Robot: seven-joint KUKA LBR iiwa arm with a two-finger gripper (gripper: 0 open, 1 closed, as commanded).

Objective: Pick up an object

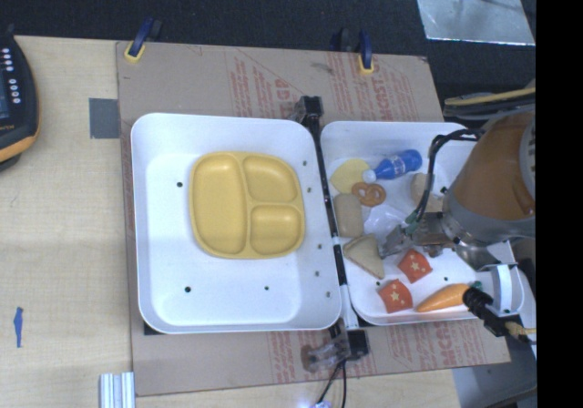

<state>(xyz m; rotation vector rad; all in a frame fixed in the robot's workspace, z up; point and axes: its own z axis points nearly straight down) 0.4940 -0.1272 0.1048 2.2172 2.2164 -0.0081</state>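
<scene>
Reaching in over the right bin [364,133], the arm [492,180] hung low above a heap of small toys, its gripper [401,240] near the bin's middle. Whether it was wide or narrow I could not tell, and nothing showed in its hold. Just beside it lay a tan wedge [366,257] and a red block [415,265]; a carrot [444,298] and a blue bottle [398,164] lay farther off. The yellow tray [246,204] sat alone in the left bin [228,311]. A clean pick would likely mean settling on one piece, centring over it, and dropping straight down so neighbours were not nudged.
</scene>
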